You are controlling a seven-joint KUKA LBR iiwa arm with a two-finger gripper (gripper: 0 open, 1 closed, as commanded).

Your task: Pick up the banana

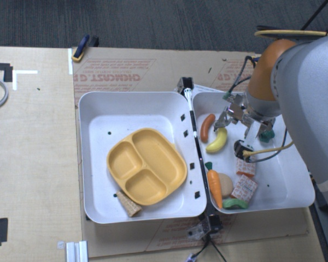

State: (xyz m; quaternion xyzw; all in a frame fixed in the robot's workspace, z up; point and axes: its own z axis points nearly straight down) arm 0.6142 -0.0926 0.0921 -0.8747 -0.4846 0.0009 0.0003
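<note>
Small curved yellow banana (pixel 218 141) lies near right white bin's (pixel 284 198) left wall, beside red sausage (pixel 207 126). Gripper (pixel 225 120) sits just above it; open or closed can't tell. It should close across banana's mid, w/o catching sausage.

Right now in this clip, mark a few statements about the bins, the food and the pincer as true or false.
1. The banana lies in the right bin. True.
2. The yellow plate sits in the right bin. False: it is in the left bin.
3. The sausage lies beside the banana. True.
4. The carrot rests on the plate. False: it lies in the right bin, near the front.
5. The pincer is over the left bin. False: it is over the right bin, by the banana.
</note>
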